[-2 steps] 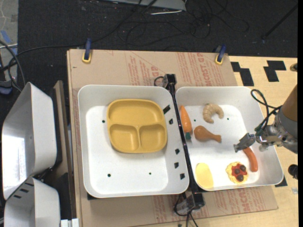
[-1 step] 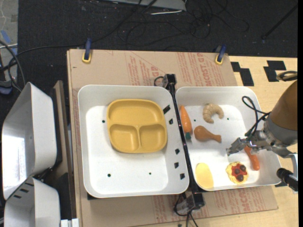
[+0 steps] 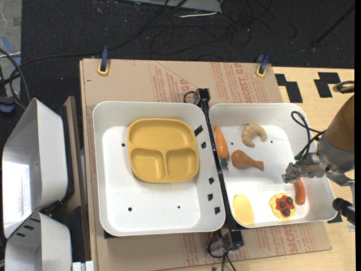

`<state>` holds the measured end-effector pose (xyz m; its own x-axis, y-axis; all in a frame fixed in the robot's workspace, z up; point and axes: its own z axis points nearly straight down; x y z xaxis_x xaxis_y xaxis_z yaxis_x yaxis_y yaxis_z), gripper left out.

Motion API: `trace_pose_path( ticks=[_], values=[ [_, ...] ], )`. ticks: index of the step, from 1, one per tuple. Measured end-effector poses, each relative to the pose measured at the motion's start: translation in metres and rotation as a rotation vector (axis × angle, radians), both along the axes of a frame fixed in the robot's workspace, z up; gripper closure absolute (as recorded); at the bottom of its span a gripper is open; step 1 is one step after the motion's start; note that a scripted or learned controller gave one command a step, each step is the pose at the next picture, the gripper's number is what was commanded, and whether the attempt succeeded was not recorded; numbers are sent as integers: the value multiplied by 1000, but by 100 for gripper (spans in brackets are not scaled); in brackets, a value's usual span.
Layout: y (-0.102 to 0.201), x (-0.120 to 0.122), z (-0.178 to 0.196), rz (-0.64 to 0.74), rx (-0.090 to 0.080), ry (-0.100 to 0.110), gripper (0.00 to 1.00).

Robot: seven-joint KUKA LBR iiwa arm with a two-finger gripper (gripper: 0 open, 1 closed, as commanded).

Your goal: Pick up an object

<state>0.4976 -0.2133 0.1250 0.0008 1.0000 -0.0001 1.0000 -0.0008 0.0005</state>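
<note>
The sausage (image 3: pixel 300 191), a short red-orange link with rounded ends, lies near the right wall of the right bin (image 3: pixel 271 113), just right of a small pizza (image 3: pixel 282 205) dotted with dark toppings and well apart from the drumstick (image 3: pixel 246 160), croissant (image 3: pixel 254 133), carrot (image 3: pixel 221 142) and yellow slice (image 3: pixel 243 209). The arm comes in from the right, orange band over the bin's edge, and its gripper (image 3: pixel 296 171) hangs low just above the sausage's upper end; whether the jaws are open or closed cannot be told. The left bin (image 3: pixel 113 208) holds a yellow divided plate (image 3: pixel 163 149).
</note>
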Motion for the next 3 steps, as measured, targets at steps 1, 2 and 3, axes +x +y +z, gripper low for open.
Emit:
trace_pose_path(
  ticks=[1, 2, 3],
  values=[
    [1, 9, 61, 4, -3, -6, 100],
    [1, 10, 81, 4, -2, -2, 100],
    [64, 22, 84, 9, 2, 0, 100]
  ],
)
